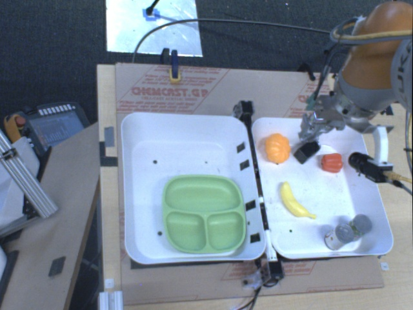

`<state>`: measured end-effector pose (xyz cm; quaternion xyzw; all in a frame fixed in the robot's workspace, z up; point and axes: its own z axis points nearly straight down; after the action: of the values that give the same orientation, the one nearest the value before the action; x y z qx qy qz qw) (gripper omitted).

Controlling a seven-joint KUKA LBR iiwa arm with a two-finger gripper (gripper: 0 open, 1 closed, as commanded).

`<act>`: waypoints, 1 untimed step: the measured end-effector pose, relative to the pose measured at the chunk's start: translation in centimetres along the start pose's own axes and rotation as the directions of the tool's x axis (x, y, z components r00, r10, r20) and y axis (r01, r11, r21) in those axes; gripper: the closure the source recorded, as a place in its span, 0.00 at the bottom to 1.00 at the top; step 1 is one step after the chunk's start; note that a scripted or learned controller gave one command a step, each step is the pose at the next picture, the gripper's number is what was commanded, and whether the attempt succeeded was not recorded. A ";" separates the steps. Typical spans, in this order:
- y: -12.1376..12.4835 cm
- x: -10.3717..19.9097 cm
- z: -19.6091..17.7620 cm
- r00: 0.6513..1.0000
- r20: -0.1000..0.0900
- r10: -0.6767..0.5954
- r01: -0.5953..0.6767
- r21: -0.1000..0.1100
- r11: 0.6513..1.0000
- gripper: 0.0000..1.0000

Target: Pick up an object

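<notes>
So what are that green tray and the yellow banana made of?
The green tray looks like moulded plastic with a matte finish: one even colour, rounded compartments. The banana seems a plastic toy, smooth and uniformly yellow, though the view is too coarse to be sure.

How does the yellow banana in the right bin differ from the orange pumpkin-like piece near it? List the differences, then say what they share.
Shape: the banana is long, thin and curved; the orange piece is round and squat.
Colour: the banana is yellow, the orange piece orange.
Place: the banana lies near the middle of the right bin; the orange piece sits farther back, beside the divider.
Shared: both rest on the bin floor, untouched by the gripper.
</notes>
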<state>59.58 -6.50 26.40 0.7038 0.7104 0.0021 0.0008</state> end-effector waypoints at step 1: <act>0.2 4.4 1.2 1.000 0.000 0.001 -0.001 0.003 1.000 1.00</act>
<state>59.71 -2.06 25.23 0.7040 0.7102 0.0010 -0.0003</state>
